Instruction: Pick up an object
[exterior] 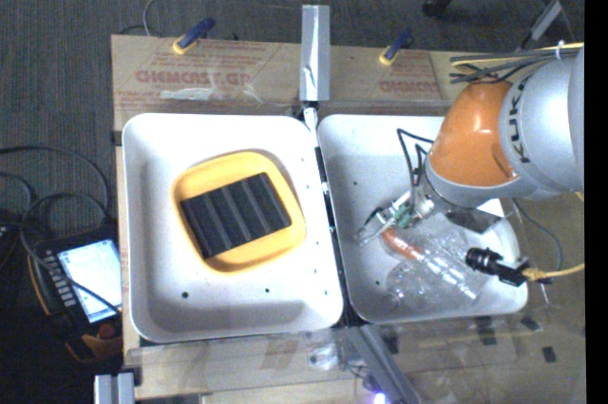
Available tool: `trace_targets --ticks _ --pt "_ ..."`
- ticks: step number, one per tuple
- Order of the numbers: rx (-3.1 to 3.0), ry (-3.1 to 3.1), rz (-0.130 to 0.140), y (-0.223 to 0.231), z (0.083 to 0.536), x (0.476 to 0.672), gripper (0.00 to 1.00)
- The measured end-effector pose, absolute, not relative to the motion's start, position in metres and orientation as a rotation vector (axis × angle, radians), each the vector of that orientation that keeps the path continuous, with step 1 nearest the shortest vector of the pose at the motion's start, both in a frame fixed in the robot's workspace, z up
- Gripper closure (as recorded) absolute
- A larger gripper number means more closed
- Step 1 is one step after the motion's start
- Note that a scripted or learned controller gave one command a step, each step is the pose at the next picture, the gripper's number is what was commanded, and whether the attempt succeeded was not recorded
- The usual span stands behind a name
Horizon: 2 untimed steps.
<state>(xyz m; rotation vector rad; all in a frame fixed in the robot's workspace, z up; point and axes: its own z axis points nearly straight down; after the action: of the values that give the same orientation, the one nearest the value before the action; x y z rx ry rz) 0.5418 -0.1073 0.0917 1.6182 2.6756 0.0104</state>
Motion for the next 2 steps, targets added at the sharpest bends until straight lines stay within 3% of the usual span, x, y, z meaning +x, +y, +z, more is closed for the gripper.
trace_targets --ticks 1,2 --pt "1.609 2.672 0.021 -0.105 0.103 0.545 1.00" --pt "1.558 2.704 0.018 -0.130 0.096 0.567 1.00"
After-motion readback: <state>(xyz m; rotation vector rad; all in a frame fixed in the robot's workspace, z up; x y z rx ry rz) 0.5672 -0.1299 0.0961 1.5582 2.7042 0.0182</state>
